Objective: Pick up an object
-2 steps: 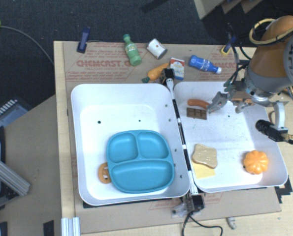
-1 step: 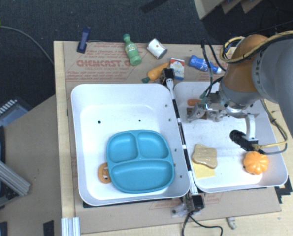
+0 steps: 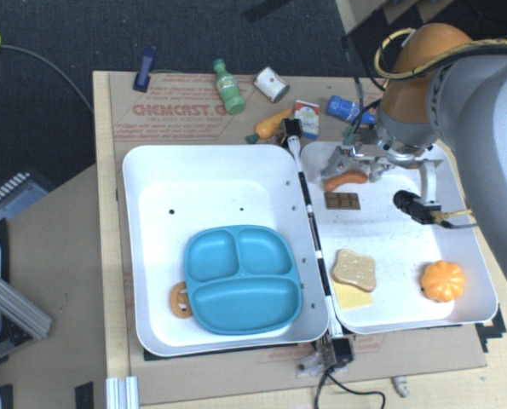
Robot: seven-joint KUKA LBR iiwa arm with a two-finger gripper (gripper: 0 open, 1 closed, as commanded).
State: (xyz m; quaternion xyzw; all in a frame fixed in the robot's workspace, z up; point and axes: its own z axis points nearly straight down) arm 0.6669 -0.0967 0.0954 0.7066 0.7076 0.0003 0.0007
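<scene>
A grey robot arm with an orange band is reaching in from the upper right of the frame, and its gripper is hanging low over the upper left corner of the right white bin. It is sitting directly over a small orange-red sausage-shaped toy, which is lying on the bin floor; whether the gripper is released or clenched on it cannot be told from this slanted view. That toy looks like the thing being gone for, judging by how the gripper is lined up above it. Just below it a brown chocolate-bar piece is lying flat, and toward the lower middle of the same bin a slice of toast is resting on a yellow cheese slice, with an orange pumpkin near the lower right edge. The left white bin is holding a blue divided plate, with a small pretzel peeking out at its left edge. Loose toys, including a green bottle, are lying on the table above the bins, well apart from the gripper.
</scene>
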